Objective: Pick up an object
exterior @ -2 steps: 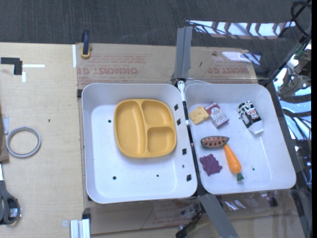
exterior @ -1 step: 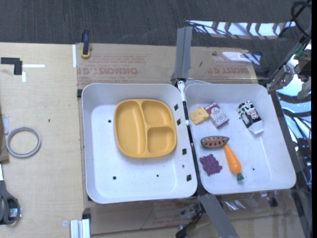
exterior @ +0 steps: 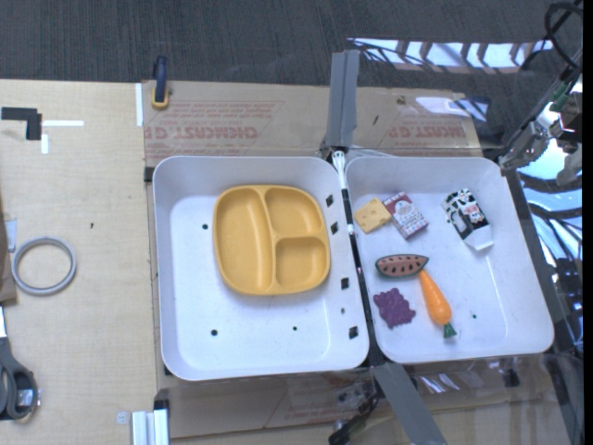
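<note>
Right bin (exterior: 519, 276): six small objects, one of each. Cheese wedge (exterior: 372, 215) touching a red-white carton (exterior: 405, 215); milk carton (exterior: 466, 217) apart toward the right wall; watermelon slice (exterior: 401, 265) just above the carrot (exterior: 435, 300), grape bunch (exterior: 394, 307) beside it. Left bin (exterior: 185, 323): one yellow divided plate (exterior: 271, 239). Table (exterior: 83, 341) left side: one tape roll (exterior: 43, 265). End effector (exterior: 556, 123) at upper right, outside the bins; finger state cannot be told.

A yellow divided plate (exterior: 272, 239) sits in the left bin (exterior: 185, 341). In the right bin (exterior: 519, 332), a carrot (exterior: 435, 300) lies at five o'clock from the cheese wedge (exterior: 372, 215), purple grapes (exterior: 394, 307) just beside it.
</note>
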`<state>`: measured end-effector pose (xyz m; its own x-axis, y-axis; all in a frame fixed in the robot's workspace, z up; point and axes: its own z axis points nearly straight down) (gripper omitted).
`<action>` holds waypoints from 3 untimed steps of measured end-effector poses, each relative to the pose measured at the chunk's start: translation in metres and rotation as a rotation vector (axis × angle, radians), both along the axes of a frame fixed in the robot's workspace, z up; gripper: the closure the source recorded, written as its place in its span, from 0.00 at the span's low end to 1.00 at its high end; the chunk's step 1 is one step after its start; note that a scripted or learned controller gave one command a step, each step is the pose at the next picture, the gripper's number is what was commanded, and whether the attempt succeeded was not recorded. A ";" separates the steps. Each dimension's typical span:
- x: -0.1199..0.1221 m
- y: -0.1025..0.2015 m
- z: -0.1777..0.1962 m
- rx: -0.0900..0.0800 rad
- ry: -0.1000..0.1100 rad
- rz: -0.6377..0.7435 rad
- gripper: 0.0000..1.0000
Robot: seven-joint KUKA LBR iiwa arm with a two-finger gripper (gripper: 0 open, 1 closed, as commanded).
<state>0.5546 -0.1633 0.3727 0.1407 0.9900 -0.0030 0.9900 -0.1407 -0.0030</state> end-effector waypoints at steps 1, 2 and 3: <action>-0.019 0.040 -0.101 0.000 0.001 -0.210 0.00; -0.059 0.025 -0.245 0.001 0.002 -0.447 0.00; -0.042 -0.001 -0.266 0.001 0.001 -0.316 0.00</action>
<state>0.5122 -0.1638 0.1062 0.4412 0.8974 -0.0020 0.8974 -0.4412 -0.0040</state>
